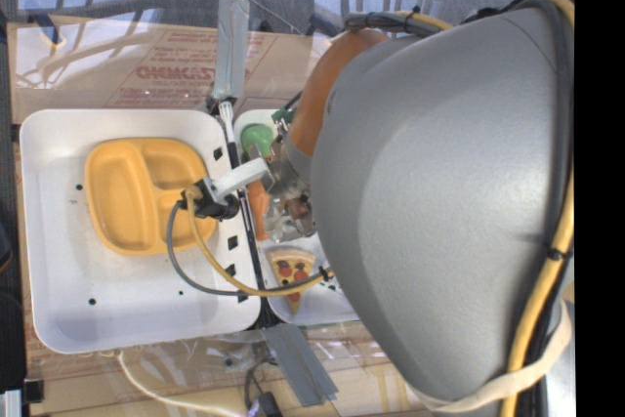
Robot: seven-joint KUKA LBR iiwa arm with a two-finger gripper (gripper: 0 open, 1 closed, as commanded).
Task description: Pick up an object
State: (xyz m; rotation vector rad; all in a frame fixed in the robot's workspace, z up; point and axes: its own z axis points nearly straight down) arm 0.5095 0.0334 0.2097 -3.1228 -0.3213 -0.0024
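Nothing looks lifted yet. The arm (pixel 459 181) looms over the right bin (pixel 293 308), where a pizza slice toy (pixel 290 267) and a green piece (pixel 258 139) lie. A yellow tray (pixel 132 195) sits in the left bin (pixel 59 288). Whether the gripper is clenched, I cannot tell.

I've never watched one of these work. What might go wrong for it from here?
The arm covers most of the right bin, so the pizza slice toy and green object are hard to see. A looping cable hangs over the left bin near the yellow tray and might snag.
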